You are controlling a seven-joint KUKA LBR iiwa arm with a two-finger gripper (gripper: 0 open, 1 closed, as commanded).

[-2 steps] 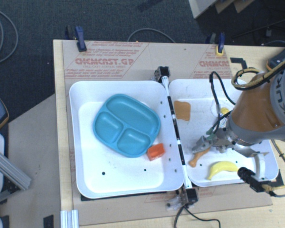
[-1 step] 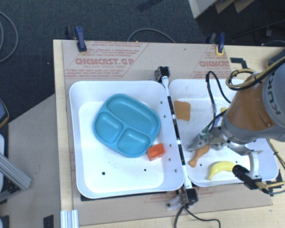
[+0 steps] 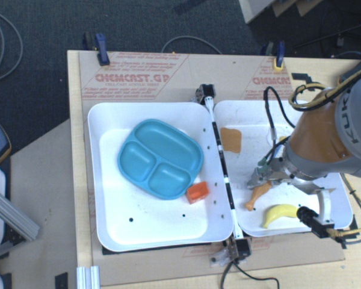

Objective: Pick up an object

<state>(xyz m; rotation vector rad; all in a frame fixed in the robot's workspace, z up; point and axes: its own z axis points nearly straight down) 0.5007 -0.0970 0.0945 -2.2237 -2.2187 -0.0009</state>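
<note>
My gripper (image 3: pixel 263 174) is low in the right bin (image 3: pixel 253 114), near that bin's left-centre. Its tip sits right at the upper end of a small orange carrot-shaped piece (image 3: pixel 255 198), which lies slanted on the bin floor; whether it grips the piece is not visible. A yellow banana (image 3: pixel 280 214) lies just to the right of the carrot piece, near the front wall. A flat tan square (image 3: pixel 231 140) rests at the back left of this bin. The left bin (image 3: pixel 102 161) holds a blue divided plate (image 3: pixel 160 158) with an orange block (image 3: pixel 197 192) at its front right edge.
The grey and orange arm (image 3: pixel 322 140) covers the right half of the right bin, with black cables looping above it. A black part (image 3: pixel 316 220) of the arm hangs over the bin's front right. A divider rail (image 3: pixel 219 161) runs between the bins.
</note>
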